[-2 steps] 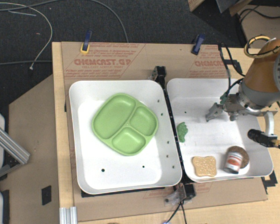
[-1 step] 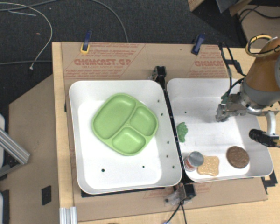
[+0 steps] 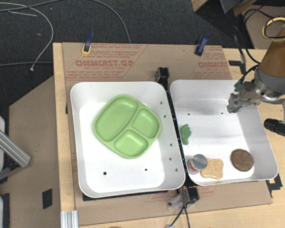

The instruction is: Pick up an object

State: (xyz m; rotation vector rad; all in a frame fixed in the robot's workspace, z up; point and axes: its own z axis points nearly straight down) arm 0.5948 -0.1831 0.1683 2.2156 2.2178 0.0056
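Observation:
My gripper (image 3: 234, 103) hangs over the far right part of the right bin (image 3: 213, 108), above bare white floor, with no object seen under it. Along that bin's left wall lies a small green leafy piece (image 3: 185, 133). At the near edge sit a small round can-like item (image 3: 197, 163) with a red and grey top, a tan cracker-shaped piece (image 3: 212, 169) touching it, and a brown round cookie (image 3: 242, 159) further right. All of these lie well apart from the gripper, toward the near side.
The left bin (image 3: 85, 127) holds a green three-compartment plate (image 3: 127, 126). A black clamp (image 3: 162, 75) sits between the bins at the far side. Cardboard (image 3: 133, 61) lines the bench beneath both bins.

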